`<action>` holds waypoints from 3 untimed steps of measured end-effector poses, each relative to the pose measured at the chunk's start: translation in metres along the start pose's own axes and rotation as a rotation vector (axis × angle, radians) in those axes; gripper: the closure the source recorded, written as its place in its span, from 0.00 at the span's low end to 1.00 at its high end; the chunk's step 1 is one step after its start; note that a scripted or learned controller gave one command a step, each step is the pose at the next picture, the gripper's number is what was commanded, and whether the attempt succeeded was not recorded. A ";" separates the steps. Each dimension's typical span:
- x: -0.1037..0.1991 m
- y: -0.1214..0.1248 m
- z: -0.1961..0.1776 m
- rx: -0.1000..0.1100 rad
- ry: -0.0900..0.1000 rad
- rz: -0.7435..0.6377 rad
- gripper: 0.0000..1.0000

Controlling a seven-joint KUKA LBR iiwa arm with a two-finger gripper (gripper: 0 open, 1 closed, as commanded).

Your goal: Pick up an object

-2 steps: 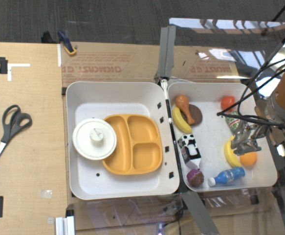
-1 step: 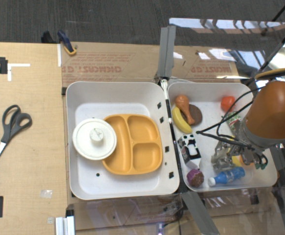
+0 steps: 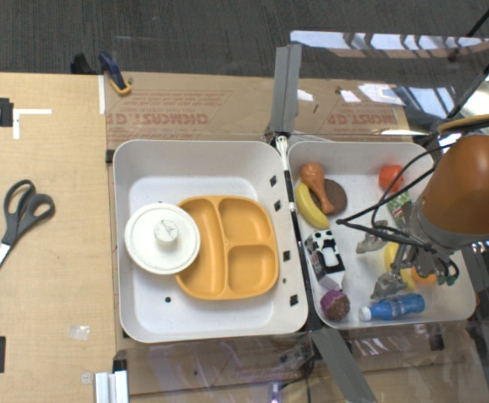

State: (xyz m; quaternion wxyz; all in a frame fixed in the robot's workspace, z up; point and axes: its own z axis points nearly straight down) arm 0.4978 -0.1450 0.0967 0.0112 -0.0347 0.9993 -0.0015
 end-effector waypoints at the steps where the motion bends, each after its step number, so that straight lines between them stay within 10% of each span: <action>1: 0.000 0.000 -0.009 0.000 0.003 -0.002 1.00; 2: -0.001 0.000 -0.009 0.000 0.001 -0.002 0.00; 3: -0.044 0.042 -0.012 -0.003 0.019 0.114 0.00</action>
